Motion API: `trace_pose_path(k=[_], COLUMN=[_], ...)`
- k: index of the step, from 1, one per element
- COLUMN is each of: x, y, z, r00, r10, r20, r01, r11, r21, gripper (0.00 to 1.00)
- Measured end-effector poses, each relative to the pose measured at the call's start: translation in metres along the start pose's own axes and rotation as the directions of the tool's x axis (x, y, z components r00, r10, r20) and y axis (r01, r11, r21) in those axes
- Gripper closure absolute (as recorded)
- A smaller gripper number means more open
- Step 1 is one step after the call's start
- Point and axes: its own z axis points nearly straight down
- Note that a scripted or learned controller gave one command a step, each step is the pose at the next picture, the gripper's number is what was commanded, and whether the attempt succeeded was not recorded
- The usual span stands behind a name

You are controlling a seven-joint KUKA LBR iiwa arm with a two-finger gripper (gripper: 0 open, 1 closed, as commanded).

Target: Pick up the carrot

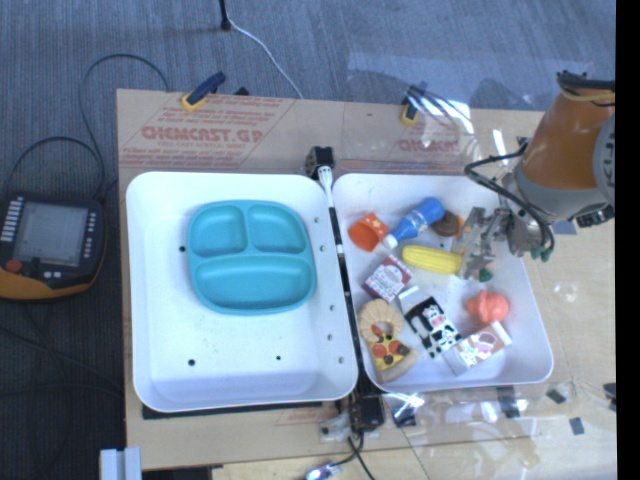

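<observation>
The carrot (367,232) is a short orange piece lying at the upper left of the right bin (535,363), close to the divider between the bins. My gripper (480,243) hangs low over the upper right part of that bin, just past the right end of a yellow corn cob (432,259). It is well to the right of the carrot, with a blue bottle (420,215) and the corn between them. Nothing is visibly held.
The right bin also holds a maroon packet (386,280), a pizza slice (385,338), a black-and-white carton (430,325), a pink-red toy (487,306) and a small white box (478,348). A blue divided plate (250,256) lies in the left bin (160,368).
</observation>
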Motion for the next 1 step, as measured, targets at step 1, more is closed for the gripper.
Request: trace_pose_path(k=[1], x=[0.0341], y=[-0.0065], z=[-0.0621], r00=[0.961], r10=[0.278], r20=[-0.002], r01=[-0.278], r11=[0.961], r21=[-0.002], gripper=[1.00])
